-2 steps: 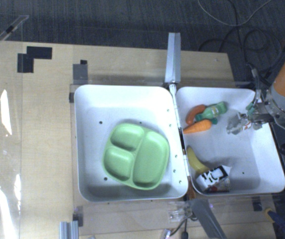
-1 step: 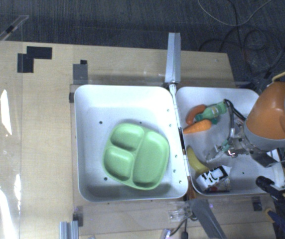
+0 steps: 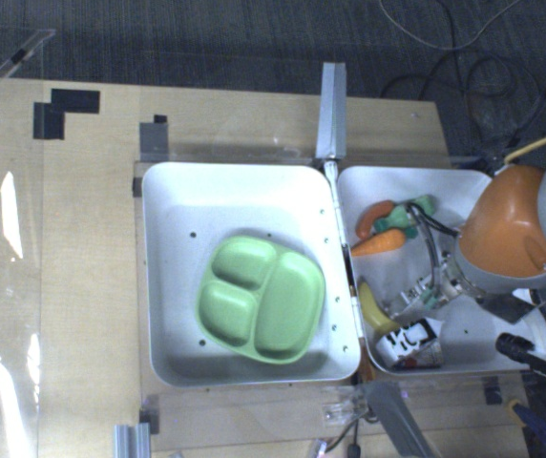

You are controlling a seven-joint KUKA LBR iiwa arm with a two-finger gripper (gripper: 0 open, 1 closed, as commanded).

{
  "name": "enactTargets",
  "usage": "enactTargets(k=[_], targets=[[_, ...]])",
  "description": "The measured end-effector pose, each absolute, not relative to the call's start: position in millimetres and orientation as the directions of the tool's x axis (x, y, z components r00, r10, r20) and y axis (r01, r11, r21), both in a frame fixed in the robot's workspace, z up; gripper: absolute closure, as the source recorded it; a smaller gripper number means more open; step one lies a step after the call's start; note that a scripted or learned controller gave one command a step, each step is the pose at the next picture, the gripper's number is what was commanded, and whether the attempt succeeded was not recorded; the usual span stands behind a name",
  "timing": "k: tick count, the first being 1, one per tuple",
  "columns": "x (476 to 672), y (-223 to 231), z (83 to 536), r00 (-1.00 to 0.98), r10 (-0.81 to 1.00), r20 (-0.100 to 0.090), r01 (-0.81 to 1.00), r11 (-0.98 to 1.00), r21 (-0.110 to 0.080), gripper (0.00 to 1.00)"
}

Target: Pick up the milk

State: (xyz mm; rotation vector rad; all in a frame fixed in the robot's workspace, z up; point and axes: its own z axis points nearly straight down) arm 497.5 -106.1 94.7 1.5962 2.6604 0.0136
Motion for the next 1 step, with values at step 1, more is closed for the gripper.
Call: enactTargets(k=[1], targets=[[497.5, -106.0, 94.7, -0.470, 0.882, -0.029, 0.882, 0.471, 0.028, 0.00]])
